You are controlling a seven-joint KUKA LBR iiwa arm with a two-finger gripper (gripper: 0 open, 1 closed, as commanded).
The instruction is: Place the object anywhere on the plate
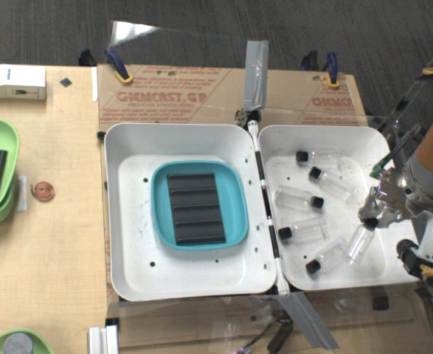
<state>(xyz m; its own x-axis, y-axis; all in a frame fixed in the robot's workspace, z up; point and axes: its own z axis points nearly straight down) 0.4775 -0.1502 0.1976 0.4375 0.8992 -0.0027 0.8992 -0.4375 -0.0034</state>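
At the frame's right edge the gripper (pixel 369 220) sits on a clear plastic vial with a black cap (pixel 361 240) in the right white bin (pixel 334 135) (finger state: cannot tell). Lift straight, then cross to the teal square plate (pixel 161 198) left of centre.

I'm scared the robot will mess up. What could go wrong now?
1. The clear plastic vials with black caps lie jumbled close together in the right white bin, so the gripper might bump one aside instead of catching it.
2. They are round and see-through, so one could slip or roll away.
3. The teal plate already carries a black ridged block; a vial dropped there might roll off.
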